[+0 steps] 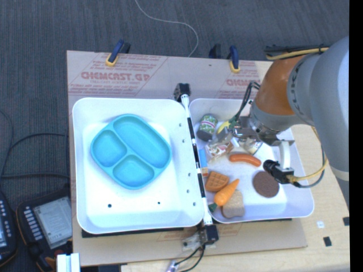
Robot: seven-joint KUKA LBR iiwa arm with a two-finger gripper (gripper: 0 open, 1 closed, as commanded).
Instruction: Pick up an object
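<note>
While the arm (306,89) reaches in from the right of the frame, its gripper (243,134) hangs low over the upper middle of the right bin (300,200), in the centre-right of the picture. The nearest likely pick is the sausage (245,159), lying just below the gripper with its long axis nearly level, left end a touch higher, right end pointing toward the lower right. It is a smooth, rounded, orange-red link. Whether the jaws are apart or together cannot be told, since the wrist hides them, and nothing is seen held between them.

A crumpled clear wrapper (219,148) lies just left of the gripper, with a green-and-white can (207,123) above it. Lower in the bin are a waffle (216,181), a carrot (226,192) pointing up-right, a slice of bread (233,204) and a brown round cookie (265,184).

The left bin (96,208), left of centre, holds a blue divided plate (130,150) with three compartments.
</note>
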